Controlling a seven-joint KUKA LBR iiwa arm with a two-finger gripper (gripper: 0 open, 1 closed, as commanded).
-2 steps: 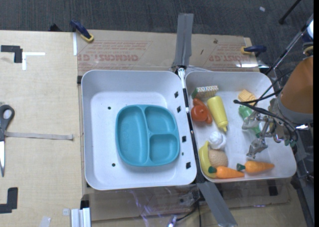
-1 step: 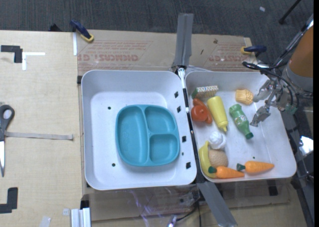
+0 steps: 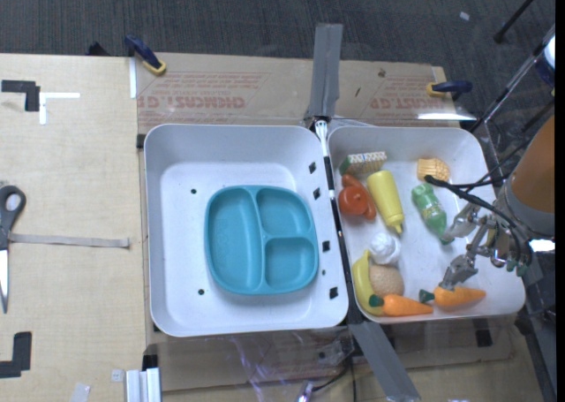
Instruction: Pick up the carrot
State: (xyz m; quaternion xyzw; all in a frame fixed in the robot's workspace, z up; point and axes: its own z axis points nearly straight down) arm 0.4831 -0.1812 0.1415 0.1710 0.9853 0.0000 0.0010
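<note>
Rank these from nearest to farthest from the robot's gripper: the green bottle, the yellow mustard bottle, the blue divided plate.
Measured from the gripper in the camera view:
1. Green plastic bottle, just up-left of it in the right bin.
2. Yellow mustard bottle, further left in the same bin.
3. Blue divided plate, in the middle of the left bin.

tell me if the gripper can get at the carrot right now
Probably yes. The gripper hangs in the right bin, just above and right of the carrot, which lies along the front wall. Nothing covers it, though the banana and the wall crowd its sides.
</note>
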